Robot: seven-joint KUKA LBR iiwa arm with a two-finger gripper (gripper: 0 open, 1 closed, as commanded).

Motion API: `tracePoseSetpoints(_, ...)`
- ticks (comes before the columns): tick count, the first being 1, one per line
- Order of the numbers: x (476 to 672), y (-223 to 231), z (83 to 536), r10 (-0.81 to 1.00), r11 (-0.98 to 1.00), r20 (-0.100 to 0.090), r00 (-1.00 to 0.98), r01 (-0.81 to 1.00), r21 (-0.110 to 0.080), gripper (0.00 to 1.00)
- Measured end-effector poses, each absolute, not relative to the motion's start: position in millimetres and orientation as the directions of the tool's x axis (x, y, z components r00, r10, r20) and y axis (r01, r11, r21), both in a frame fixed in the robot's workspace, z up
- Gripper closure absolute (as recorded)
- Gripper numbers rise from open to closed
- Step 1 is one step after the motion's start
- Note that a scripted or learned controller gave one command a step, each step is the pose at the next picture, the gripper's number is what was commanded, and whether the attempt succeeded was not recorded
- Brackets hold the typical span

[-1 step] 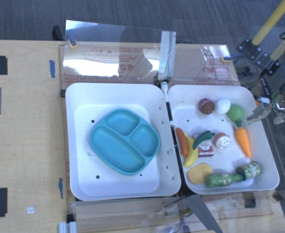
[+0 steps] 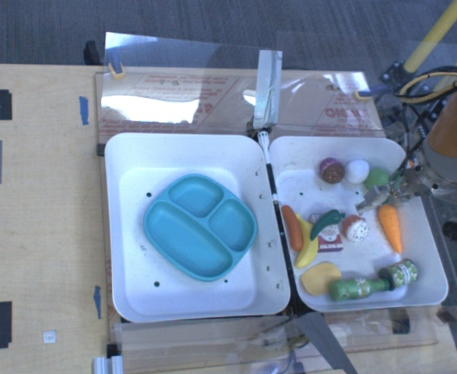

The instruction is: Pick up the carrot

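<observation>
Carrot [image 2: 390, 227] is what I'm after: it lies loose in the right bin [image 2: 433, 294], toward the bin's right side. Going left to right, I see a blue tray [image 2: 200, 226] in the left bin [image 2: 127, 170], then a hot dog [image 2: 293, 227], a banana [image 2: 309, 248], a green bottle [image 2: 368, 283], and finally the carrot. My gripper [image 2: 385, 195] hovers just above the carrot's top end; I cannot tell how it is set. I judge this the approach step. Next I'd need to centre over the carrot's body, descend and close across it.
</observation>
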State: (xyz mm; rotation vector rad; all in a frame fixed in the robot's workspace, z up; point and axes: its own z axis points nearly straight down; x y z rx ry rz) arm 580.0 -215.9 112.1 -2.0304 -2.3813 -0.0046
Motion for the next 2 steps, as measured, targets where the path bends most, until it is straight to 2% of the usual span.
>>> tracePoseSetpoints(1, 570.2, -211, 89, 0.987, 0.16, 0.012, -0.16, 0.987, 0.011, 0.0)
tracePoseSetpoints(2, 570.2, -215, 99, 0.987, 0.158, 0.001, -0.158, 0.987, 0.012, 1.0)
